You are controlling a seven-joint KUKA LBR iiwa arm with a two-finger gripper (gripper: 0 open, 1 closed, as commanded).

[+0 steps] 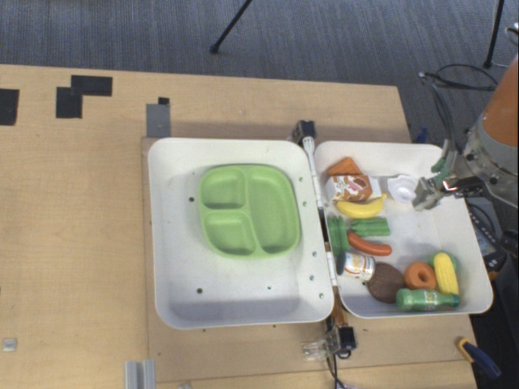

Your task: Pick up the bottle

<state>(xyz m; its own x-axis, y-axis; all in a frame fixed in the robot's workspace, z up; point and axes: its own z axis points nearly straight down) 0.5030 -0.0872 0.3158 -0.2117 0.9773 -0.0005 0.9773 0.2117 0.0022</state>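
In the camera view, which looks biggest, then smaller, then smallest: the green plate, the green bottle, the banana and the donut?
1. green plate, by far the largest
2. green bottle
3. banana, only slightly shorter than the bottle, so those two are nearly alike
4. donut, smallest

Robot arm with a metal gripper.
The arm (501, 112) has an orange band above a grey wrist section. The gripper (430, 194) is silvery grey metal with small green and orange-red accents.
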